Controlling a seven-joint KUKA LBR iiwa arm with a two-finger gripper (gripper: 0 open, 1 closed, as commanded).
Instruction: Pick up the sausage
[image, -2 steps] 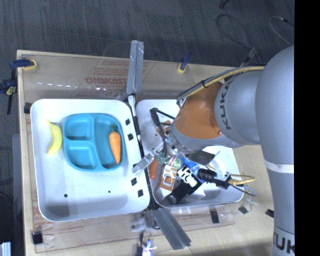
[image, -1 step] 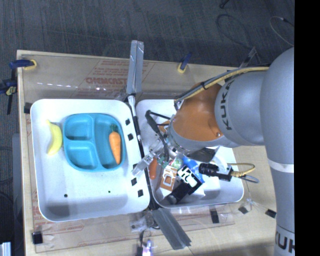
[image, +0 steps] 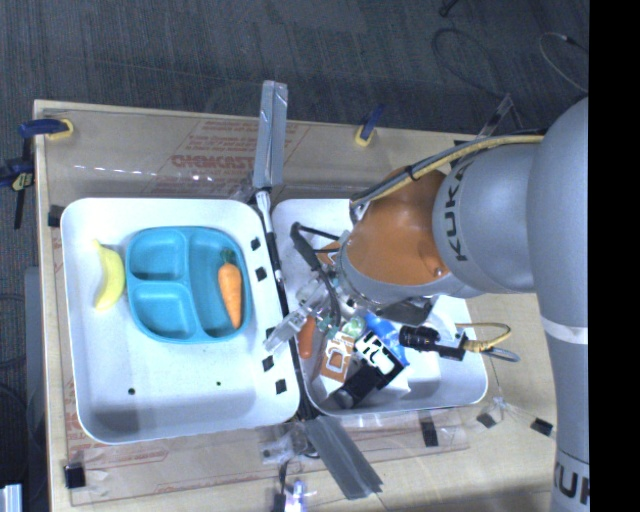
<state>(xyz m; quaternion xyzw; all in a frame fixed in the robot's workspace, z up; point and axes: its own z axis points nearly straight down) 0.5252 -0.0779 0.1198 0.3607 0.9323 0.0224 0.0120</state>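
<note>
End effector (image: 305, 322) is low in the right bin (image: 470, 385), fingers around the sausage (image: 306, 340); grip state I cannot tell.

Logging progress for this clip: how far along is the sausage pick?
Done: the arm has reached into the right bin, and the gripper sits at the sausage. In hand: closing on it; a grasp can't be confirmed. Left: the lift, as the sausage lies on the bin floor. The carrot and banana sit in the left bin.

- A robotics lab: a grey KUKA arm (image: 520, 220) reaches over a wooden worktop (image: 150, 150).
- Two white bins (image: 90, 400) sit clamped, loose cables (image: 480, 340) trailing.
</note>
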